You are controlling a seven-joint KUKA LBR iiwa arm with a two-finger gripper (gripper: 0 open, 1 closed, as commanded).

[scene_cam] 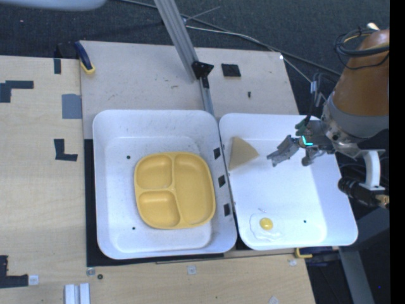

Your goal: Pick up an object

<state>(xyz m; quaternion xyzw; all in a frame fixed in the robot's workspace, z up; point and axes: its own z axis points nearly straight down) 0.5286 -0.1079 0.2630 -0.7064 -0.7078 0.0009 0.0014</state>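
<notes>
My gripper point(292, 156) hangs over the right part of the right bin point(335, 230), its two dark fingers spread apart with nothing between them. A tan wedge-shaped piece point(241, 152) lies at the bin's upper left, to the left of the gripper and apart from it. A toy fried egg point(265, 225) with a yellow yolk rests near the bin's front edge, below the gripper. A yellow divided plate point(174, 190) with three compartments sits in the left bin point(111, 138).
The grey arm with its orange band point(364, 75) comes in from the right over the right bin's far corner. A slanted metal pole point(180, 33) ends at a black clamp behind the bins. Cables run across the dark floor at the back.
</notes>
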